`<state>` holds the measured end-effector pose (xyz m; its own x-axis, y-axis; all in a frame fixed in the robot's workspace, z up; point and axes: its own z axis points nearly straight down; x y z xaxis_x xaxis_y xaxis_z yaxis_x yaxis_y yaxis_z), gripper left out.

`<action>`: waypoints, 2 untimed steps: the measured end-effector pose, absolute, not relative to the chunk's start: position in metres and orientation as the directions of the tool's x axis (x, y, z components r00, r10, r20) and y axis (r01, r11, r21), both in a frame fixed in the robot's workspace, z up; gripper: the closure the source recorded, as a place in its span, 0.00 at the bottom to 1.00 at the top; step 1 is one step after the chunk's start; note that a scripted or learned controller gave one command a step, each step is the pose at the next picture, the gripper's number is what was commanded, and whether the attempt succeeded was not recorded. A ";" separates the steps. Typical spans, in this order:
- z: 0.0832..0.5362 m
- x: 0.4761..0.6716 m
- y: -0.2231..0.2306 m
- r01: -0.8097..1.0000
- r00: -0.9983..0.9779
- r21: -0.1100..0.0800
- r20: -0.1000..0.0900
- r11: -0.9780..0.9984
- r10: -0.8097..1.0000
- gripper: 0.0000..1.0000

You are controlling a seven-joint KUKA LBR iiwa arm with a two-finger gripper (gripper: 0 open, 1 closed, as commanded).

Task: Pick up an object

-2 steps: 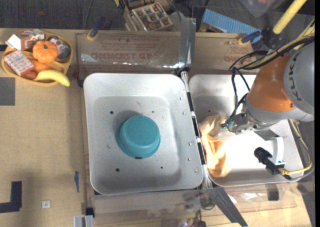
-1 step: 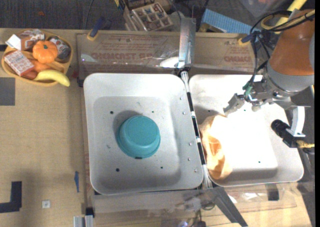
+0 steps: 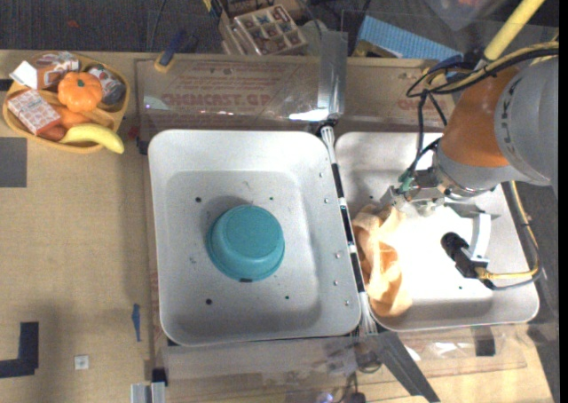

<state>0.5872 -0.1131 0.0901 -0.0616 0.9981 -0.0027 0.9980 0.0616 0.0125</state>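
A teal bowl [image 3: 247, 241] lies upside down in the middle of the left bin [image 3: 177, 161]. A tan and orange soft object [image 3: 382, 259], crumpled like cloth, rests against the left wall of the right bin [image 3: 515, 304]. The grey arm with its orange band [image 3: 484, 130] reaches over the right bin from the right. My gripper [image 3: 406, 198] points down at the upper end of the soft object, close to it or touching it. The wrist hides the gripper's tip.
A black part with a white bracket and yellow cable [image 3: 466, 255] hangs off the arm over the right bin's floor. A basket of toy fruit [image 3: 67, 104] stands on the bench at the far left. Boxes and clutter lie beyond the bins.
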 end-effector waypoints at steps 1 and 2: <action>0.102 0.589 -0.113 0.998 -0.061 0.016 -0.001 0.061 0.998 1.00; 0.091 0.635 -0.111 0.985 -0.174 0.011 -0.005 0.174 0.985 1.00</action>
<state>0.6353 -0.1109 0.0906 -0.1740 0.9847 -0.0054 0.9847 0.1741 0.0113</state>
